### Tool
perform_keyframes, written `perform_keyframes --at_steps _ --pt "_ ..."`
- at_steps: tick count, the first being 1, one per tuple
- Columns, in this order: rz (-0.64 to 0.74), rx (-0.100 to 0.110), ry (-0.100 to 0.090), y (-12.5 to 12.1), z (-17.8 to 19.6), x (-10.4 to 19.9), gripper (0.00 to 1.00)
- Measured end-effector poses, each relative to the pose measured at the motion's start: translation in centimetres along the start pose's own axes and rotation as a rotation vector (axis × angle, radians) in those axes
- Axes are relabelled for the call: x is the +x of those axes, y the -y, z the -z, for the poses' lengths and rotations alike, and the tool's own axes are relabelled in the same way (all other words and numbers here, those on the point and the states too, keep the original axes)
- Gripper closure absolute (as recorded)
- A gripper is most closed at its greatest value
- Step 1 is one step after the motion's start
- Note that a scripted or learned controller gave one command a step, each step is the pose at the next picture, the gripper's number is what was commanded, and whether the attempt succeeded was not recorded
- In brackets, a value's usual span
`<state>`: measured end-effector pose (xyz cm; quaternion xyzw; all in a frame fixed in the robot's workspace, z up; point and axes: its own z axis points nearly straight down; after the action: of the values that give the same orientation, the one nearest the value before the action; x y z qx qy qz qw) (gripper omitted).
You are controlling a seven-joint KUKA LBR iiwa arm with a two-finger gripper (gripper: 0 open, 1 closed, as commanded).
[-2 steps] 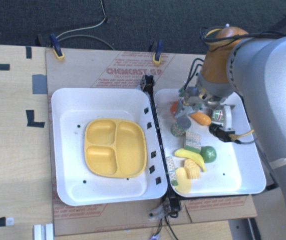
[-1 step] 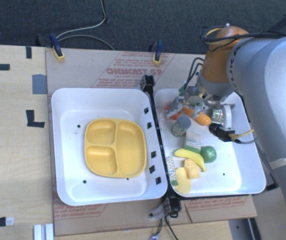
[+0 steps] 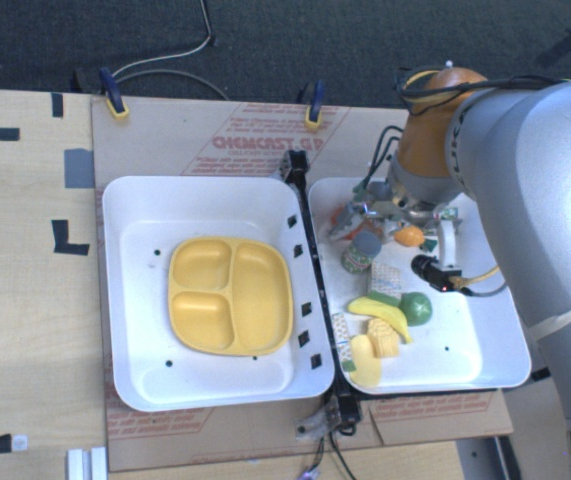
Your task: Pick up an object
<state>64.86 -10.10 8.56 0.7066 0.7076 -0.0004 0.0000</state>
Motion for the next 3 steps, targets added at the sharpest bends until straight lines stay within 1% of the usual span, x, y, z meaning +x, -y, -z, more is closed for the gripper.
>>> perform_keyframes --at_steps 1,2,3 --pt "0.002 0.015 -0.003 0.3 0.8 0.1 1.00" --pt "0.002 0.005 0.000 0.1 0.9 0.1 0.00" --pt "0.000 -0.002 -0.001 6.0 0.1 0.6 0.00"
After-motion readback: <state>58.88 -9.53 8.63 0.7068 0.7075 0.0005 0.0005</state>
